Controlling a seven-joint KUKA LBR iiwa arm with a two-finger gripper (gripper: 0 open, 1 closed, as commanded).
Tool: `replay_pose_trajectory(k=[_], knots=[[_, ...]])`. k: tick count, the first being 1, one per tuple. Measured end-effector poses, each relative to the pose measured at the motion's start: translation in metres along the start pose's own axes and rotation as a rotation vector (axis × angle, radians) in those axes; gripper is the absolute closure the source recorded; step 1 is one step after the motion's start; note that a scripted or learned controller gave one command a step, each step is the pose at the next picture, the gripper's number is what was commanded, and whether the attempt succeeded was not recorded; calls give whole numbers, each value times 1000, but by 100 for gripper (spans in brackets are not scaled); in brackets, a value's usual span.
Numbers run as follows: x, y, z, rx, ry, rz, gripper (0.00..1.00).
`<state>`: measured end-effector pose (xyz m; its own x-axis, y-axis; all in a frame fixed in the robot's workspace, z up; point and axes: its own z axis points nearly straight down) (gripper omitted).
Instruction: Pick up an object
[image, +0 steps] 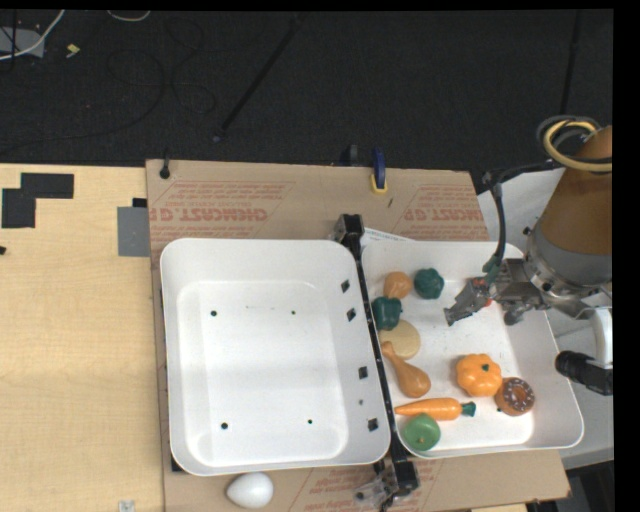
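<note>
We see the left bin (262, 355) mid-frame w/ a white egg (249, 489) below it. Right bin (545, 425) holds toy food, incl. an orange pumpkin (479, 373). Gripper (492, 301) hangs spread, nothing betw. fingers, upper right of it.

The grey arm with its orange band (588, 200) reached in from the right, its two-finger gripper (490, 302) hanging with fingers spread apart.
</note>
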<state>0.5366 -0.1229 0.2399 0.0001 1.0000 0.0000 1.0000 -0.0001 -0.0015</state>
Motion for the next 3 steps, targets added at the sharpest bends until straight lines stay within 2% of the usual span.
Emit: replay_pose_trajectory(k=[1,2,3], knots=[[-1,0,-10,2,1,0,100],[14,14,-177,-18,-3,-4,100],[24,105,-259,-12,-4,-5,100]])
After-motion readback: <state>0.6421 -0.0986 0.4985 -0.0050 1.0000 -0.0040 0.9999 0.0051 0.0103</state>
